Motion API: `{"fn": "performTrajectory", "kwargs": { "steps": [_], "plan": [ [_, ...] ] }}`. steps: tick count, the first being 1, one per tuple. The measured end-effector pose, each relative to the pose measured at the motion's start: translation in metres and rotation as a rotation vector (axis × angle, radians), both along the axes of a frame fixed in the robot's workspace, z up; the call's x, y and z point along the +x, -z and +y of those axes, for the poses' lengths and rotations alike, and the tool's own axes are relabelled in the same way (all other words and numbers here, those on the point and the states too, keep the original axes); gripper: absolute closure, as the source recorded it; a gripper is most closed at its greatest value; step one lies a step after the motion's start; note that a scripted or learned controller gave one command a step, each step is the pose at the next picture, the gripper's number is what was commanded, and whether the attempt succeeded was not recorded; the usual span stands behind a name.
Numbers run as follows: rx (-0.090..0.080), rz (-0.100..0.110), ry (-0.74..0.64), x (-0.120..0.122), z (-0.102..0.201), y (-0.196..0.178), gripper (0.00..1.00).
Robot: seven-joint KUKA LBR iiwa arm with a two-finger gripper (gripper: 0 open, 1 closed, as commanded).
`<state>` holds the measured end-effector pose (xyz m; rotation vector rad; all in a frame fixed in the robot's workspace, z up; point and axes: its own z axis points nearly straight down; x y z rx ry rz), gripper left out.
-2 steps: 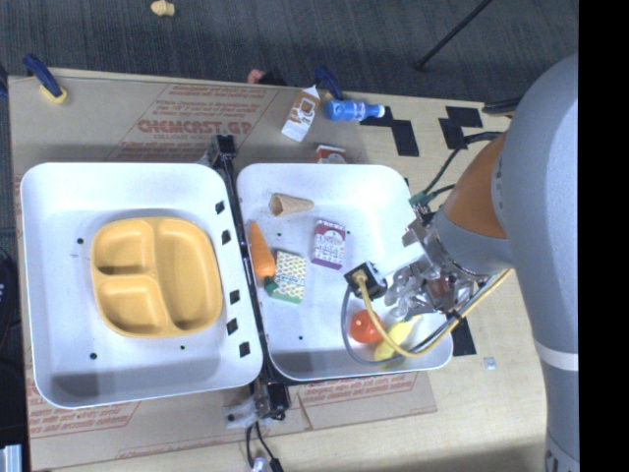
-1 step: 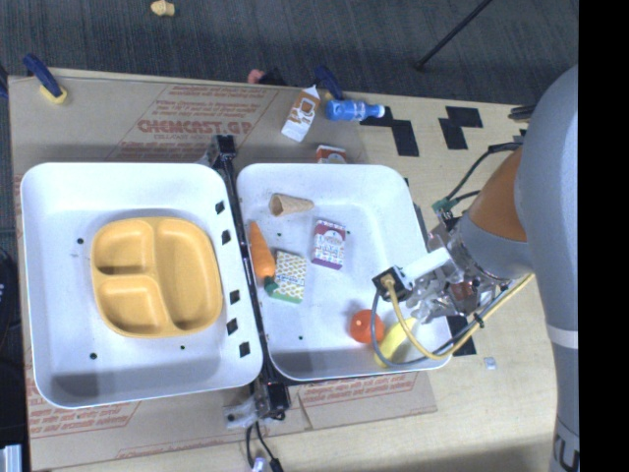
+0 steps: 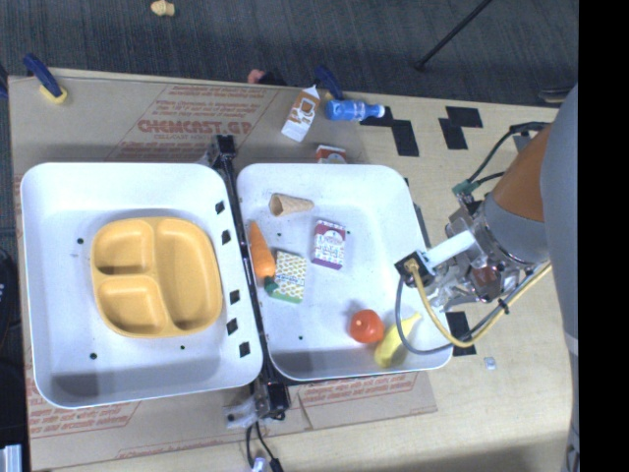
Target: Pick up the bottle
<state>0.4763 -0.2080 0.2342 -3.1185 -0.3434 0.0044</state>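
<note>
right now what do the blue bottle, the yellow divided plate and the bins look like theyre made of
The blue bottle, lying outside the bins on the bench, looks like translucent plastic: tinted body, paler cap end. The yellow divided plate seems moulded matte plastic, with soft rounded ridges and no sharp glare. The left bin and the right bin look like thin, smooth white plastic with rounded corners, though painted metal can't be excluded.

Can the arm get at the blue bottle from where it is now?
Probably yes. The blue bottle lies on the bench beyond the right bin, outside it, with open space above. The hand is at that bin's right edge.
</note>
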Motion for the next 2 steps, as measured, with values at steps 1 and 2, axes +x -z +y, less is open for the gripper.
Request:
{"fn": "performTrajectory", "kwargs": {
  "steps": [1, 2],
  "plan": [
    [-0.001, 0.000, 0.012, -0.0002, -0.0027, -0.0060, 1.00],
    [-0.001, -0.001, 0.011, 0.0000, -0.0029, -0.0121, 1.00]
  ]
}}
